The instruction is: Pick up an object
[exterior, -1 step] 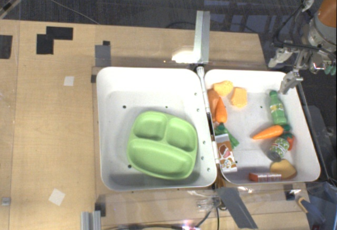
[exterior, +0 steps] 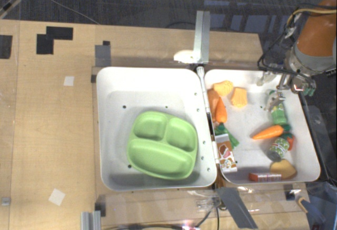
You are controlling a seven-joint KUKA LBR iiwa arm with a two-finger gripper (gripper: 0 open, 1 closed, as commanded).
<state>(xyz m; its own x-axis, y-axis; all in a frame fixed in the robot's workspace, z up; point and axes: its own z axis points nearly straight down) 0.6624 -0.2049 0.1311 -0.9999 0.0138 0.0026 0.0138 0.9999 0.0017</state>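
Camera view shows the gripper (exterior: 275,98) low in the right bin (exterior: 311,171), just above a green toy (exterior: 278,116); whether it grips anything cannot be told. A carrot (exterior: 267,132) lies nearby. Best to descend squarely, centred on one object.

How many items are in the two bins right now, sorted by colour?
Green: 4, the divided tray, a piece below the gripper, a leafy bit, a dark can
Orange: 3, two carrots, a wedge
Yellow: 1
Tan: 1
Red: 1, a bar
Printed carton: 1
Total: 11; small pieces are hard to separate.
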